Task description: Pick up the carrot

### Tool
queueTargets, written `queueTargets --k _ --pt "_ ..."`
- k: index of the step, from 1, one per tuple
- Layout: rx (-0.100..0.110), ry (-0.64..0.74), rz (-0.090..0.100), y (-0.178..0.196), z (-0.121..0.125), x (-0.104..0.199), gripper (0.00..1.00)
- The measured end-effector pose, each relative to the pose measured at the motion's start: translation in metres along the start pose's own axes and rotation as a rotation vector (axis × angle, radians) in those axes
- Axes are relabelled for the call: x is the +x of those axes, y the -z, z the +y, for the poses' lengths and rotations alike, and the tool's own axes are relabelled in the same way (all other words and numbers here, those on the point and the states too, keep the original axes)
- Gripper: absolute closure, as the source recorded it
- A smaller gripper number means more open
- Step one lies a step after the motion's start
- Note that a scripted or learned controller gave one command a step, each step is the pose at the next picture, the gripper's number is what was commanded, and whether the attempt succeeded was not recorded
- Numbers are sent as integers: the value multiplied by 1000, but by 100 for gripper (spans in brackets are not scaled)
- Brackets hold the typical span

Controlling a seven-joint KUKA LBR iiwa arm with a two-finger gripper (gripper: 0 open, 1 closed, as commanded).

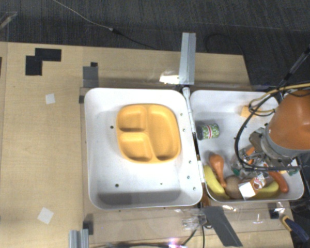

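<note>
Jaws: you cannot tell their state, the gripper (254, 170) being masked by wrist cabling low over the right bin's (223, 103) near end, presumably positioned for the carrot (217, 165) lying just left, against the banana (212, 182).

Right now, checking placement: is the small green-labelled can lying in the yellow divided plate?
No, the small green-labelled can lies in the right white bin, apart from the yellow divided plate.
</note>
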State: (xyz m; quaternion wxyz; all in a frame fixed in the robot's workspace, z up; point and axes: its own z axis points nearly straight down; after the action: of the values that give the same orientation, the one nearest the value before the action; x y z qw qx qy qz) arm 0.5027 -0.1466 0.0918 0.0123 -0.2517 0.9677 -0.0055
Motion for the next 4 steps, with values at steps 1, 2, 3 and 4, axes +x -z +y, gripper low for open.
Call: queueTargets --k 1,2,3,4 --pt "-8 -383 8 -2 5 -69 100" --pt "-12 148 11 56 2 -24 100" --pt "-7 34 10 -1 43 -49 100" --pt "-10 -61 12 20 7 -22 100"
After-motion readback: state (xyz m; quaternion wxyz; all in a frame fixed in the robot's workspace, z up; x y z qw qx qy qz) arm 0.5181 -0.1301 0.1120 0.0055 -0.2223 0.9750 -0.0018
